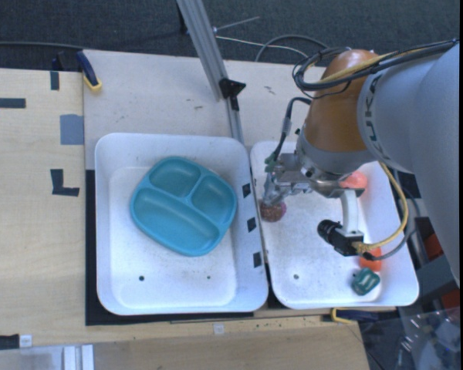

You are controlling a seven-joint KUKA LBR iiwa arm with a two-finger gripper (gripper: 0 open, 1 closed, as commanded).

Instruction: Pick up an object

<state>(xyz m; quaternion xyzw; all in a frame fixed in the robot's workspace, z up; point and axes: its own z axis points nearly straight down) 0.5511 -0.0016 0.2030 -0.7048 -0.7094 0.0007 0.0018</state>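
My gripper (275, 196) hangs low over the left side of the right bin (309, 287), close to the wall between the two bins. Right under its tip lies a small reddish-brown round object (273, 211), touching or nearly touching the gripper. An orange object (358, 181) peeks out from behind the wrist at the bin's right side. Another orange piece (370, 253) and a small dark green object (365, 282) lie near the bin's front right corner.
The left bin (116, 284) holds a teal divided plate (184, 204) near its middle. A slanted metal rail (204, 41) runs down from the top to the bins' shared back edge. The bulky arm covers the back right of the right bin.
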